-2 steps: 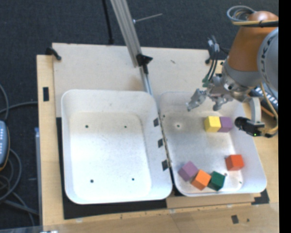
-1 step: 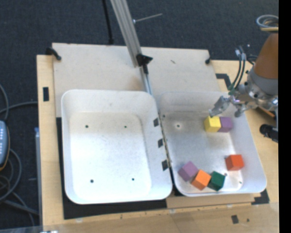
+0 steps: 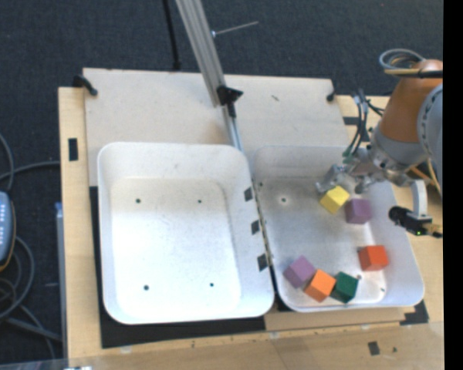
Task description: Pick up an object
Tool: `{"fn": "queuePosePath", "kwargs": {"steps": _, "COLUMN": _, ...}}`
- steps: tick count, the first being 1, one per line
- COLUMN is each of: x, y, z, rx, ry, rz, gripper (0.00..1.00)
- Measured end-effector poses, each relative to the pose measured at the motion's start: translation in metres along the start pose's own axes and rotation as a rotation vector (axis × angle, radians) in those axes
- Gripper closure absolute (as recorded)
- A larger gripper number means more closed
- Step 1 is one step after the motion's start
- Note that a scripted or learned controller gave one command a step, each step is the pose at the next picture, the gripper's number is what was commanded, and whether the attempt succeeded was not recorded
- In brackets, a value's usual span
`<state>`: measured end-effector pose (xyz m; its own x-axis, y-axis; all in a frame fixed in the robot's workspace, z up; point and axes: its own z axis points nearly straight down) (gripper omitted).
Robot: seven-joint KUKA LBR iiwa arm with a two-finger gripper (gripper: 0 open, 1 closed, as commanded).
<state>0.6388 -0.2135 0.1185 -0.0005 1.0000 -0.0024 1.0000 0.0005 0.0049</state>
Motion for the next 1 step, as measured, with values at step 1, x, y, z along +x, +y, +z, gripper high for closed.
{"fn": "queuePosePath", "kwargs": {"steps": 1, "x": 0.0524, "y": -0.0395, "z": 0.0218, "rx": 0.006, "ry": 0.003, "rz": -0.004, "gripper": 0.0}}
